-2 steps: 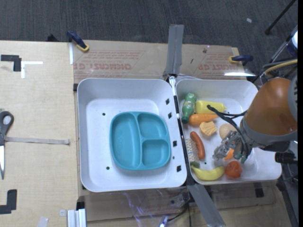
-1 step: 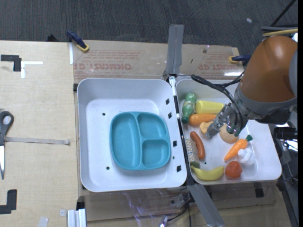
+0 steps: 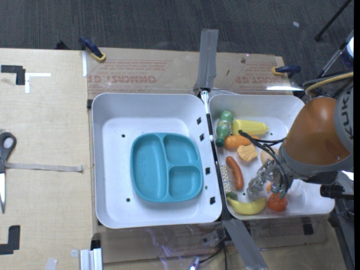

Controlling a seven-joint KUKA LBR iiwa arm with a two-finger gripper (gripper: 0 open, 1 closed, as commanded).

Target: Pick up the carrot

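The desk [image 3: 45,128] of pale wood carries two white bins side by side. In the left bin [image 3: 107,151] lies a teal divided plate [image 3: 167,166]. My fingers [image 3: 260,185] are low in the right bin [image 3: 292,103], near its front, between a sausage [image 3: 235,173] and a red tomato [image 3: 277,202], just above a banana [image 3: 247,206]. I cannot tell if they are apart or together. The carrot [image 3: 235,142] lies apart from them, near the wall between the bins, below a green toy [image 3: 224,124].

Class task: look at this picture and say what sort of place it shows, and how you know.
Probably a robotics lab bench: a robot arm reaches over two white bins, one full of toy food, with clamps holding the bench surface.
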